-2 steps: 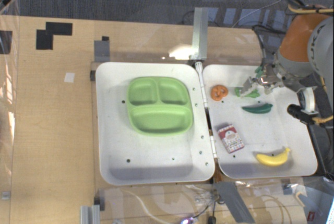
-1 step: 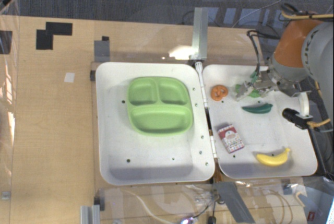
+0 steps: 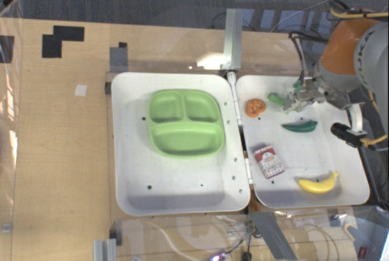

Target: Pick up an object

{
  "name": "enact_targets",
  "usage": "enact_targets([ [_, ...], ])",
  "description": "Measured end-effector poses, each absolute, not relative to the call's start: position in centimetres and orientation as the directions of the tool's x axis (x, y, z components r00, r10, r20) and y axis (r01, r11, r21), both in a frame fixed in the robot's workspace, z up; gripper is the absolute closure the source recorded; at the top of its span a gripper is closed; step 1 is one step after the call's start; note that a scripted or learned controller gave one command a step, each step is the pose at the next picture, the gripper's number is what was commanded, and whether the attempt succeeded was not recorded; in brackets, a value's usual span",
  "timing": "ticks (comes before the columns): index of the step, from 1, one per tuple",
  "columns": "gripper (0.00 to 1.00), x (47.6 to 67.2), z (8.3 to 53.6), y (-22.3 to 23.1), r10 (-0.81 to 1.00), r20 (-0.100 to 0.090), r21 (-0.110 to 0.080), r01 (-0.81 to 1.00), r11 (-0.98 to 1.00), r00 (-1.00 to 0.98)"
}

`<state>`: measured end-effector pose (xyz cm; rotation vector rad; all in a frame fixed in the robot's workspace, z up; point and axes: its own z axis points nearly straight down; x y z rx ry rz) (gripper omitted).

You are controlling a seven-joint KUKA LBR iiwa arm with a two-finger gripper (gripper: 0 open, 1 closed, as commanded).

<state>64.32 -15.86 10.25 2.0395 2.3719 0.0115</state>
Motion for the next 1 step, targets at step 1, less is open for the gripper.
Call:
enact_targets([
  [1,1.0,66.15,18.73,-7.07,0.983,-0.001,0.003,0.983,0.183,-0.183],
])
